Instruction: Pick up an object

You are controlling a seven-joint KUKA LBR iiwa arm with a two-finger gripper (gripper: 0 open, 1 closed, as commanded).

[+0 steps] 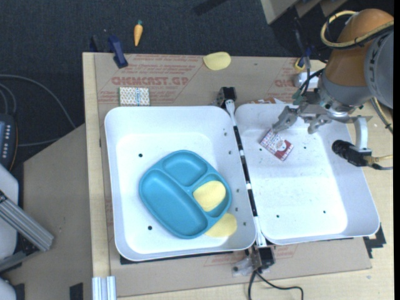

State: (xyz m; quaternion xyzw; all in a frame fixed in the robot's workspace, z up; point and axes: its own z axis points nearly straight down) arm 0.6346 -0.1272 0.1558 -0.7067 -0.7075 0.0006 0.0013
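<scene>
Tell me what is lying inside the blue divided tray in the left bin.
The blue divided tray holds one yellow piece in its right compartment. A second yellow piece lies outside it, against its lower edge. Whatever is under the tray is covered.

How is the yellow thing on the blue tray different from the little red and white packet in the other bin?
The yellow piece is rounded and plain; the packet is flat, angular, printed red and white. The yellow piece rests in the blue tray in the left bin; the packet lies on the right bin floor, by the gripper. Both are small.
</scene>
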